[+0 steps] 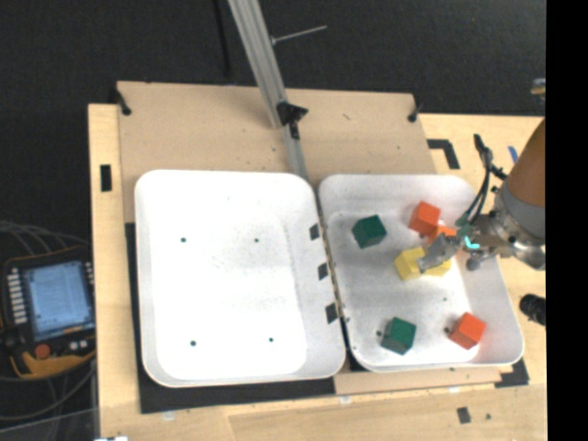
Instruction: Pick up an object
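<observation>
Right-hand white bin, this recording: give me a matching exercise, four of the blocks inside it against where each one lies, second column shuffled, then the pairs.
Column one:
1. upper green plastic cube
2. lower green plastic cube
3. yellow plastic block
4. lower orange plastic cube

Column two:
A. near the front right corner of the right-hand white bin
B. mid-bin, right beside the claw
C. rear left part, close to the divide between the bins
D. front edge, left of centre

Pairs: 1-C, 2-D, 3-B, 4-A
</observation>
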